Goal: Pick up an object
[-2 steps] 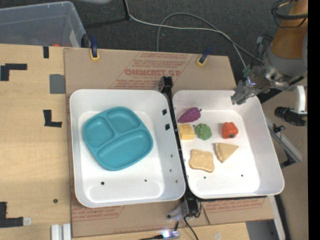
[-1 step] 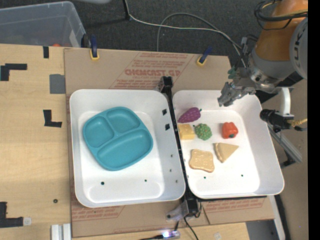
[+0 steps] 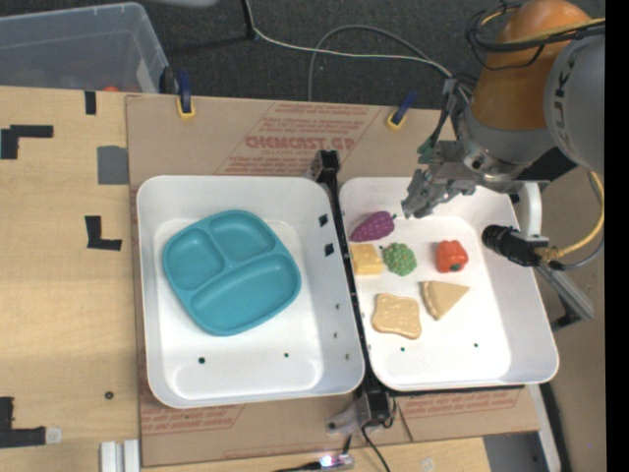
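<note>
Play food lies in the right bin (image 3: 511, 357): purple grapes (image 3: 372, 226), a yellow cheese block (image 3: 367, 260), green broccoli (image 3: 399, 258), a red pepper (image 3: 451, 256), a toast slice (image 3: 397, 316) and a tan wedge (image 3: 444, 297). My gripper (image 3: 417, 204) hangs over the bin's far part, just right of the grapes and above the broccoli. Nothing shows between its fingers (image 3: 409, 206), which look close together.
The left bin (image 3: 177, 362) holds a blue divided plate (image 3: 231, 270). A black divider (image 3: 339, 254) runs between the bins. A clear plastic tub (image 3: 79, 47) stands at the far left. Yellow clamps (image 3: 185, 96) (image 3: 399, 114) hold the cardboard base. A cable trails behind.
</note>
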Available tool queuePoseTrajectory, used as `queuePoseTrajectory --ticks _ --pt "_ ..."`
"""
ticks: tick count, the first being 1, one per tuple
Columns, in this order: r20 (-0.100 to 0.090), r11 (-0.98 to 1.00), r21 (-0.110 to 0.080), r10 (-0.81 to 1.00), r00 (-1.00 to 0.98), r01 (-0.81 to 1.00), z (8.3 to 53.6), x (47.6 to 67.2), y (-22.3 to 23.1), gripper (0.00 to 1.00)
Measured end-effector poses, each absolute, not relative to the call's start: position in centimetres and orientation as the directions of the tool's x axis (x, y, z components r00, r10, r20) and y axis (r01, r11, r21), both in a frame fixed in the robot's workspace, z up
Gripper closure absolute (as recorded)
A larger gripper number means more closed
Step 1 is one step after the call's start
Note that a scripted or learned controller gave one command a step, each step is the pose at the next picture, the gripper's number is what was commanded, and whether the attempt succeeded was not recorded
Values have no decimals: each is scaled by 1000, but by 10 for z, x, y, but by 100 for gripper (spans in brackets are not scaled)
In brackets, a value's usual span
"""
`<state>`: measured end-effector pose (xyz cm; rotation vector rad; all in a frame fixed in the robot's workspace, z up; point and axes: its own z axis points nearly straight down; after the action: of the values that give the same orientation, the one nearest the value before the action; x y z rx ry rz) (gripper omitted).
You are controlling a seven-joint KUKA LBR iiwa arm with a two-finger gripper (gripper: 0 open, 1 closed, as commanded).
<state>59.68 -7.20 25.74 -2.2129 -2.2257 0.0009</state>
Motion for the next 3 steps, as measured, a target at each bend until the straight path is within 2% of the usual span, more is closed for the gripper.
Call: queuePoseTrajectory --ticks 1,3 --pt "1 5 -4 1000 -5 1000 254 579 -30 100" --pt "0 5 -3 1000 -5 1000 255 559 65 100"
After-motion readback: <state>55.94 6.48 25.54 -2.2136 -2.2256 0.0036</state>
